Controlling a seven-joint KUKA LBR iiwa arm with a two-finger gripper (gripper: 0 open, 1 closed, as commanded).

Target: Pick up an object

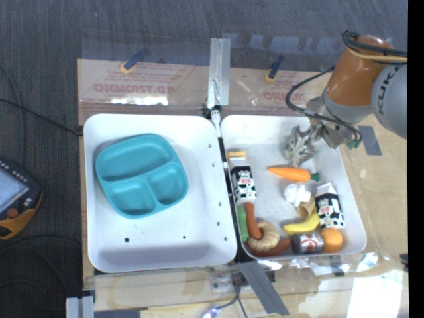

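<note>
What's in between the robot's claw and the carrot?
Nothing: in the camera view, a bare strip of white bin floor separates the gripper from the toy carrot.

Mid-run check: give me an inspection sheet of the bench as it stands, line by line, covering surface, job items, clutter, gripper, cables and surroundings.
Surface: two white bins side by side; left bin, right bin.
Job's things: in the right bin, a carrot, a banana, an orange, two cow-print cartons, a bagel, a sausage, a can.
Clutter: teal divided tray in the left bin.
Gripper: gripper over the right bin's far part, above the carrot; jaws state unclear.
Cables: black cable looping by the wrist; another on the floor at left.
Surroundings: handheld controller at the left edge; dark carpet.
</note>
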